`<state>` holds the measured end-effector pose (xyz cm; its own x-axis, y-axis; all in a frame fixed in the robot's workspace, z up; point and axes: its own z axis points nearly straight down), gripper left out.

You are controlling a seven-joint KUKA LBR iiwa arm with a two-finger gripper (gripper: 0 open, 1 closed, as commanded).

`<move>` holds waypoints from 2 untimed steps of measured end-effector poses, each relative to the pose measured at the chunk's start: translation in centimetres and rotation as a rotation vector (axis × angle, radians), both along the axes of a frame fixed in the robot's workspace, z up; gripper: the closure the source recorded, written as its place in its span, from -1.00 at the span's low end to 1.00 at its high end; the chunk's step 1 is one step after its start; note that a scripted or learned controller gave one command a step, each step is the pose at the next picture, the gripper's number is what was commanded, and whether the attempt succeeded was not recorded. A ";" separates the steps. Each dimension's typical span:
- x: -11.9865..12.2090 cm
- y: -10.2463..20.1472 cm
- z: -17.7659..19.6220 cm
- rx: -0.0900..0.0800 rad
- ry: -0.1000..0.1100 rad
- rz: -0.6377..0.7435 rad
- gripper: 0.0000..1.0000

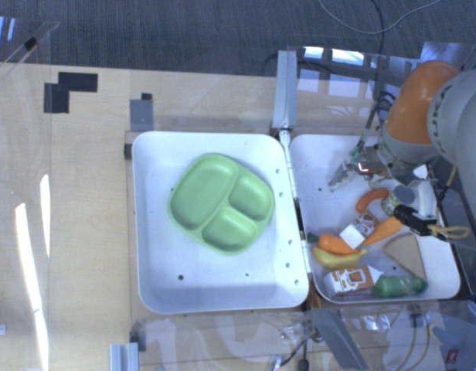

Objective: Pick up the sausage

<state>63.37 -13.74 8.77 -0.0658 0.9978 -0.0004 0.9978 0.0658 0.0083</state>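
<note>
**Camera view: robot arm reaching over the right bin, sausage lying just beside its tool**

Reaching in from the right, the grey arm (454,122) is holding its tool (348,171) low over the bare far half of the right bin (315,157). Whether the tool is standing apart or together cannot be told from this angle, and nothing is showing in its grip. The sausage (371,199), a short reddish-orange curve, is lying just beside the tool on the near side. It is sitting at the far edge of a heap that is crowding the bin's near end: a carrot (386,229), a banana (337,258), a small carton (354,280), a green bottle (398,286) and a tan wedge (408,255).

The sausage is looking light and smooth, probably a little slippery, and likely stiff plastic or only slightly yielding. A hold across its middle, square to the curve, is seeming the safest bet, since the rounded ends may be squeezing out of a pinch. Its right end is running close to the wrist and the carrot, leaving the left half freer.

The left bin (145,230) is carrying a green divided plate (222,202). Both bins are sitting on a pale wooden worktop (76,222), with dark carpet (184,22) stretching beyond.
</note>
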 end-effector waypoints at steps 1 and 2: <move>-1.6 -6.7 0.0 -0.002 0.000 0.057 -1.00; -1.2 -6.6 1.4 -0.002 -0.011 0.058 1.00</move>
<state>62.15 -20.30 10.14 -0.1235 0.9923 -0.0037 0.9922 0.1235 0.0187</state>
